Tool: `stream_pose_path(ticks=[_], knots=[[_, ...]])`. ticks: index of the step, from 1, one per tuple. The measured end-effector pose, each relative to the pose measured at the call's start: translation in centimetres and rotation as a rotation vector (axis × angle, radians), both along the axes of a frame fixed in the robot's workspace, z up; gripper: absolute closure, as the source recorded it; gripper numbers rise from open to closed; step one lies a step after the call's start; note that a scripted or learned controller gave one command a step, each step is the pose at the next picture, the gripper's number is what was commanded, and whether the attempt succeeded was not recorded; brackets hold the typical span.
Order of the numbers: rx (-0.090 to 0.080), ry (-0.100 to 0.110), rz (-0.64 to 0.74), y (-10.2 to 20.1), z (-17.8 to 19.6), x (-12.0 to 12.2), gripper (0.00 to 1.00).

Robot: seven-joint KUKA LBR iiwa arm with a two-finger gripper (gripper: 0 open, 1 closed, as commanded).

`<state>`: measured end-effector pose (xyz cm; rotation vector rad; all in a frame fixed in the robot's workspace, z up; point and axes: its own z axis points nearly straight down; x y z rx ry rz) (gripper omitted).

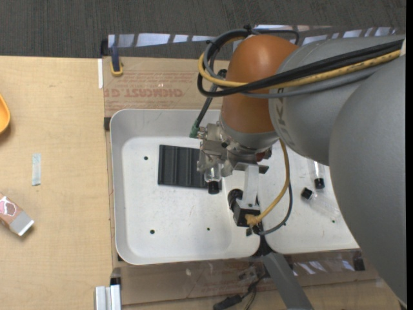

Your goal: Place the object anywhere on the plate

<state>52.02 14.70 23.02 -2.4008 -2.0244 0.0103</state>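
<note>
Reached in from the right, grey-and-orange arm (pixel 271 89) bent low, two-finger gripper (pixel 213 185) over flat black ribbed plate (pixel 179 166), grip state unclear.

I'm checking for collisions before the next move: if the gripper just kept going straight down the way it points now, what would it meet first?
Most likely the right edge of the dark ribbed plate in the left white bin, since the gripper hangs just over that edge. Depth is hard to judge from above, so it might instead land on the bin floor beside it.
</note>
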Motion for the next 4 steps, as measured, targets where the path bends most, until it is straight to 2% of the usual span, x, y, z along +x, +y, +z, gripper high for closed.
stream_pose_path(ticks=[1, 2, 3, 4], knots=[[0.0, 0.0, 0.0, 0.0, 0.0, 0.0, 0.0], [0.002, -0.001, 0.468, 7.6, -2.6, 3.5, 0.0], [0.002, -0.003, 0.097, 6.3, -13.6, 5.4, 0.0], [0.0, -0.004, 0.418, 7.9, -13.9, 9.5, 0.0]])
